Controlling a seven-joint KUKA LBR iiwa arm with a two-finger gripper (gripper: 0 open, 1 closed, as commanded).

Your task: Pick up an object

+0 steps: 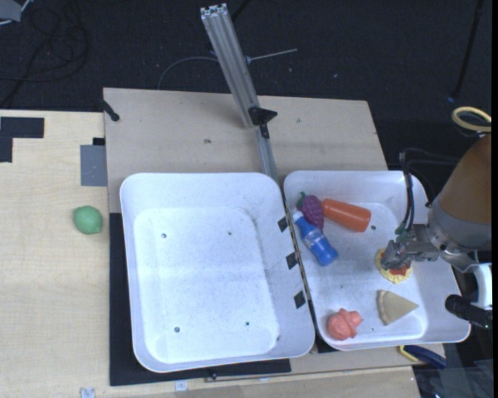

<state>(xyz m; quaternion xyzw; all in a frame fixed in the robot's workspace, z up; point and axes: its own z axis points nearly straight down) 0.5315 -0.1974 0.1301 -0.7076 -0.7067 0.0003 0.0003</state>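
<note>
The desk [33,247] of pale wood carries two shallow white bins side by side on a dark mat. The left bin [203,338] is the bigger patch of white, speckled, with a few dark dots on its floor. The right bin [357,185] holds all the loose things. The arm [469,197], grey with an orange band, comes in over the right bin's far right edge. A grey metal rail [232,60] slants down from the top toward the gap between the bins.

In the right bin, an orange carrot [346,214] lies near the back wall, with a purple grape bunch [312,209] just beside its left end. A blue bottle [317,243] lies tilted below the grapes, near the left wall. A tan wedge [395,307] sits near the front right corner, and a pinkish-red lump [343,324] lies to its left by the front wall.

The gripper [397,258] is down at a small round yellow piece with a red top [394,269], between the carrot and the wedge. Whether the fingers are clenched or released cannot be told here, as the view is too small and cluttered.

A green ball [88,220] rests on the desk, well apart from the bins
</note>
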